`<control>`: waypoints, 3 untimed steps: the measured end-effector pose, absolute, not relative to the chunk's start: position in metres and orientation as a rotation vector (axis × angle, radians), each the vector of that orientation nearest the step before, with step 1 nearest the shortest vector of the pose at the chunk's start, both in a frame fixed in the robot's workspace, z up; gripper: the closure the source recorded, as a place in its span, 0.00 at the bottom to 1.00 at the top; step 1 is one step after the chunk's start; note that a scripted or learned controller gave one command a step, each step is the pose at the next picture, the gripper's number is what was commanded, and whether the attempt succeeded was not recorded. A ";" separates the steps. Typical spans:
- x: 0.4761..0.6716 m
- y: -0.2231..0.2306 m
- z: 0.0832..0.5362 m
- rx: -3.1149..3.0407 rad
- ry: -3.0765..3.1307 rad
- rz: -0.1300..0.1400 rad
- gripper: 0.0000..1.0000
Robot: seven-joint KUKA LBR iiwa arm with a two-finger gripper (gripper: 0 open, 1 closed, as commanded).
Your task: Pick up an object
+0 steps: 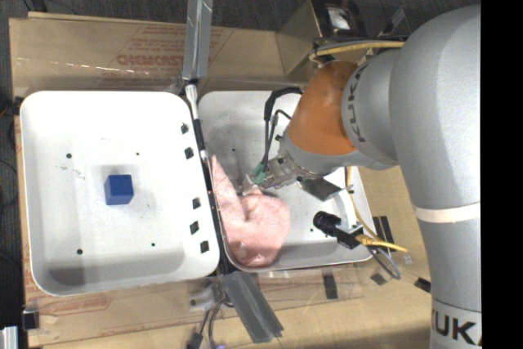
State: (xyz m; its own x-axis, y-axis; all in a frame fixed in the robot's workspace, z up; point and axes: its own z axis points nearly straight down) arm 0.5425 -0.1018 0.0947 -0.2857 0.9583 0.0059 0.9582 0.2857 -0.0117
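Camera view, looking down at a slant on both bins. The task's thing, as I read it, is the crumpled pale pink cloth (pixel 255 221), heaped in the near left part of the shallow white right-hand bin (pixel 233 120), lying along the wall that divides the two bins. The grey arm with its orange band (pixel 323 120) reaches in from the right, and the gripper (pixel 260 176) sits at the far edge of the heap, at or just above the fabric. I cannot tell whether the gripper is open or closed, nor whether any fabric is caught in it. I judge the pink cloth light, limp and unbreakable. It should not slip, but it will sag and trail when raised, and a shallow pinch may draw up a single fold and lose it. The thick bunched middle of the heap looks the surest place to take hold. The small blue cube (pixel 119 189) lies well apart on the floor of the white left-hand bin (pixel 98 123).
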 end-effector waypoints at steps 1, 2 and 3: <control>0.542 -0.102 0.095 -1.871 -2.510 0.009 0.00; 0.543 -0.102 0.101 -1.863 -2.509 0.014 1.00; 0.543 -0.102 0.101 -1.863 -2.510 0.015 0.00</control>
